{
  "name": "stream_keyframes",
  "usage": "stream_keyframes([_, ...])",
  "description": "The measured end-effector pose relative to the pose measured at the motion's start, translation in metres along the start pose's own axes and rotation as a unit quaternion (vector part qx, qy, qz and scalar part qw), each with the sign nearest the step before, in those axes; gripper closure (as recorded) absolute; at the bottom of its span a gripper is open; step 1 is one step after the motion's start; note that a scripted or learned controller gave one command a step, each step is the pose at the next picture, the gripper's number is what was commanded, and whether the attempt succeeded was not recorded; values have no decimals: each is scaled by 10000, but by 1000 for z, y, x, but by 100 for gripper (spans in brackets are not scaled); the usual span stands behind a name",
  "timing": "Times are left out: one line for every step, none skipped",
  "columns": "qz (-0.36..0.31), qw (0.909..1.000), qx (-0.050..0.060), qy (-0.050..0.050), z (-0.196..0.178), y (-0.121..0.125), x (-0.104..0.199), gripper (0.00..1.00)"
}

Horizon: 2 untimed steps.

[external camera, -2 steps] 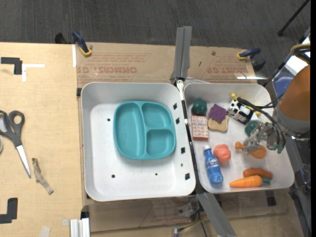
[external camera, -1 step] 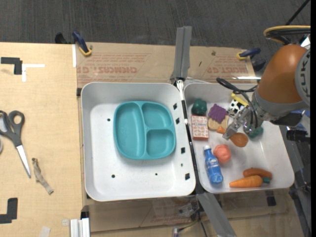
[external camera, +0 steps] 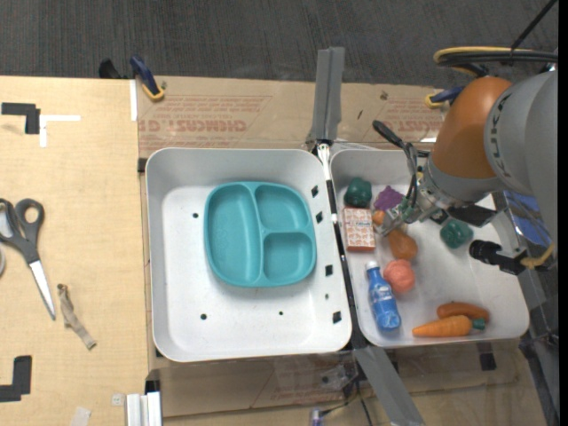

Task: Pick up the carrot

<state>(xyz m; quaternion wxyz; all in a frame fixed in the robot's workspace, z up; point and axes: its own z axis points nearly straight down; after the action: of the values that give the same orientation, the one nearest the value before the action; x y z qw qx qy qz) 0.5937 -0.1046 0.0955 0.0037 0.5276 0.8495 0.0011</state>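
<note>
The carrot [external camera: 442, 327] is orange with a small green end and lies flat near the front edge of the right bin [external camera: 506, 278]. A second, darker orange long piece [external camera: 462, 310] lies just behind it. My gripper [external camera: 399, 218] hangs low over the back left part of the same bin, among small toys and well away from the carrot. It sits right above an orange ball [external camera: 402, 245]. Nothing can be seen held in it.
The right bin also holds a blue bottle [external camera: 382, 300], a pink ball [external camera: 399, 276], a small red box [external camera: 358, 230], a dark green toy [external camera: 358, 191], a purple piece [external camera: 389, 198] and a teal toy [external camera: 456, 233]. A teal divided plate [external camera: 261, 234] lies in the left bin [external camera: 177, 264]. Scissors [external camera: 30, 247] lie on the bench.
</note>
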Motion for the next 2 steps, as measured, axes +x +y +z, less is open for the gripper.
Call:
stream_keyframes([1580, 9874, 43, 12, -96, 33, 96, 100])
stream_keyframes([542, 9985, 49, 26, -96, -12, 177, 100])
